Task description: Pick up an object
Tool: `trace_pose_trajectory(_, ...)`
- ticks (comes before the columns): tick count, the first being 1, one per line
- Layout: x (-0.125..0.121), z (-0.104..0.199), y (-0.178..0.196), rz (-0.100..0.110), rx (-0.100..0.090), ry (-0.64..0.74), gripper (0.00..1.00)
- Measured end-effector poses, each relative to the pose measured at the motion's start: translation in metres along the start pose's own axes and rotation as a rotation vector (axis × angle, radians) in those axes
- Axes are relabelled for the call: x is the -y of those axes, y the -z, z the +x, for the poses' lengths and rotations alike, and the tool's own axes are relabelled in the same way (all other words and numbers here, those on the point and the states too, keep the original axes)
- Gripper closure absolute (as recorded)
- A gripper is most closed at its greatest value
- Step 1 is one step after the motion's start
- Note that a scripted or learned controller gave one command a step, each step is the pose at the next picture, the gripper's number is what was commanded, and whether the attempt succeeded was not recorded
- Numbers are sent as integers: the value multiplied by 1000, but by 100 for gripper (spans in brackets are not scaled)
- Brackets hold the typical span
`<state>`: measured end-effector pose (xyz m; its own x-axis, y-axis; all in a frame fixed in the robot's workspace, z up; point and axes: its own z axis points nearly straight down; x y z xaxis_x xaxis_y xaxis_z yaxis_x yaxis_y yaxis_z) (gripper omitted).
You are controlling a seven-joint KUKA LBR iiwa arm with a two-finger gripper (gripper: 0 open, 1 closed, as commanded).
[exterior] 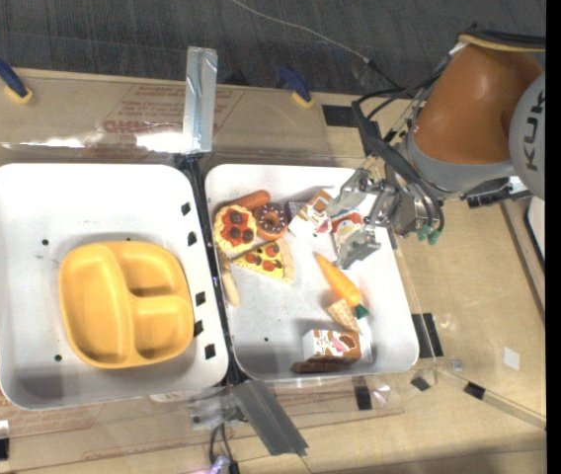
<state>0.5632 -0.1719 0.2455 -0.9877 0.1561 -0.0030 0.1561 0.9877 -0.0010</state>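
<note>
Hovering: jaws (358,227) over right bin (399,304)
Grip: cannot tell
Carrot (340,280): just below jaws, lying diagonally

Setting: robotics lab / test bench, not a home or kitchen. Evidence: industrial arm (478,107), grey w/ orange band, reaching in over a bench (478,363) w/ loose cables (379,92) at the wrist. Two shallow white bins (24,215) side by side, joined w/ grey tape (201,92); clear sheet behind them held by blue clamps (9,77). Black tape marks (427,334) on bench surface. Contents are toy food (251,230) and a yellow divided tray (127,304), i.e. test props. Dark carpet-type floor (261,8) beyond bench.
</note>
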Motion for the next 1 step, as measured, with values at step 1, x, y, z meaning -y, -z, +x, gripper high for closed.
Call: trace_pose_trajectory(1,23,16,-152,0,1,121,0)
